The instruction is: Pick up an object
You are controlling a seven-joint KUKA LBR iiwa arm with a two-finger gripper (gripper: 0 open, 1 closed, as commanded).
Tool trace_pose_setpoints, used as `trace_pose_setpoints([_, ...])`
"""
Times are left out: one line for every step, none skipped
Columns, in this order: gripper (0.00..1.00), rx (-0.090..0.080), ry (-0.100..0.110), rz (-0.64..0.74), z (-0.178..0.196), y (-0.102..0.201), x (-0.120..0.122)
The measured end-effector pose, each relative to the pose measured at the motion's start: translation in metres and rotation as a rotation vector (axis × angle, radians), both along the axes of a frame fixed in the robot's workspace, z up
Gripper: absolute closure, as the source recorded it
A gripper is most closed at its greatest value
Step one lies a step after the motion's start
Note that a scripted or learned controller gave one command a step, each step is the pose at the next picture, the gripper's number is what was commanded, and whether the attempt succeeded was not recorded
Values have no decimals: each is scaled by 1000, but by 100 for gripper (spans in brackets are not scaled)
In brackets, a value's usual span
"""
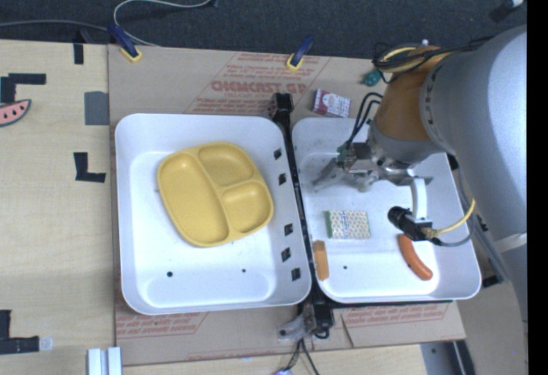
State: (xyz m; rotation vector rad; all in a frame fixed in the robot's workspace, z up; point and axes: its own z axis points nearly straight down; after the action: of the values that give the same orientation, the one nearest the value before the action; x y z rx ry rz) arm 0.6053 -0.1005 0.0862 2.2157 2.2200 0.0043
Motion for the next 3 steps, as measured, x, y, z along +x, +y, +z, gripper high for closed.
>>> trace_pose_setpoints([100,0,1,0,10,0,0])
trace_pose_setpoints([0,0,1,0,9,0,0])
trace_pose_setpoints([0,0,2,-1,0,-2,-29])
